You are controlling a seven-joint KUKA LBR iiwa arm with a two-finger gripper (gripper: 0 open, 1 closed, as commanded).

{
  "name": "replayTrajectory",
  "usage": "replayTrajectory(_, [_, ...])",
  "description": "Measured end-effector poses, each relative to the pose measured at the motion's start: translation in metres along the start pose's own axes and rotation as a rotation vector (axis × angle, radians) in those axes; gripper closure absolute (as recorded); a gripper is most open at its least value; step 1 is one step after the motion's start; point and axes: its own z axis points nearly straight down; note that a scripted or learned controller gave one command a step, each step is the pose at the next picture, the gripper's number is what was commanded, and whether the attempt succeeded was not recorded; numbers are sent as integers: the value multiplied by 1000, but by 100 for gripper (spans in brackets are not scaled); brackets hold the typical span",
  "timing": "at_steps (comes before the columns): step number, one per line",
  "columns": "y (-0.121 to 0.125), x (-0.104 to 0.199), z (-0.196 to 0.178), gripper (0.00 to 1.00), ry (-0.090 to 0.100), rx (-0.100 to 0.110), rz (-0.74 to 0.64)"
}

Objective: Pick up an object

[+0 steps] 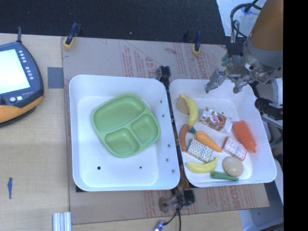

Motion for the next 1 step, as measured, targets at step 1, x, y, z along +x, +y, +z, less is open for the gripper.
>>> replayTrajectory(1, [8, 23, 73, 0, -1, 2, -2])
